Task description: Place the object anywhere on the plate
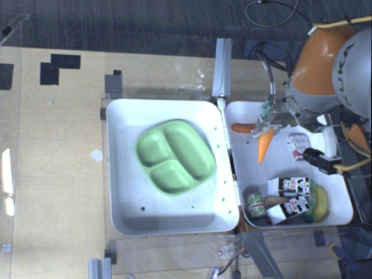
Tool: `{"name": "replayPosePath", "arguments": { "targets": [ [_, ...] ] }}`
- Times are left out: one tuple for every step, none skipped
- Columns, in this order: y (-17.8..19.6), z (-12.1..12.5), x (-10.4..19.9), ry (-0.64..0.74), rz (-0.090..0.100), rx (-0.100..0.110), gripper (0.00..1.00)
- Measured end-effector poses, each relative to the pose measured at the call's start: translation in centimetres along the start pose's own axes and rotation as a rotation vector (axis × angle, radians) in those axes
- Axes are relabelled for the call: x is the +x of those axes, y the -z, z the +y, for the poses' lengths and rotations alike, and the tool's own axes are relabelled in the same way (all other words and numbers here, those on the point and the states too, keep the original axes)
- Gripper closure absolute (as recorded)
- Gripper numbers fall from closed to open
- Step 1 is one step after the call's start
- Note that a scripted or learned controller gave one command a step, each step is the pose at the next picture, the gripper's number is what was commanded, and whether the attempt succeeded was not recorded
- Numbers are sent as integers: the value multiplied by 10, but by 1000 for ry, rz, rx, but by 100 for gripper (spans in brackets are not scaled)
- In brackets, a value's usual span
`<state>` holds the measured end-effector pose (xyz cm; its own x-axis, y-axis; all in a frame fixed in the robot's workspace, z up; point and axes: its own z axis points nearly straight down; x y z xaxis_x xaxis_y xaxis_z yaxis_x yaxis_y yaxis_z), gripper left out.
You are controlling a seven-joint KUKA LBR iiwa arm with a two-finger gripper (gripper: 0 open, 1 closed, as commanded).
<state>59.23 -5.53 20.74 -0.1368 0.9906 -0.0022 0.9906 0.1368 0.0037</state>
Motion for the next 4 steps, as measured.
{"name": "replayPosePath", "arguments": {
  "targets": [
    [-22,-15,99,51,3,0,100],
    [-15,-7,153,56,3,0,100],
    [-14,-7,153,56,3,0,0],
    [43,-11,163,220,2,-5,0]
  ]
}}
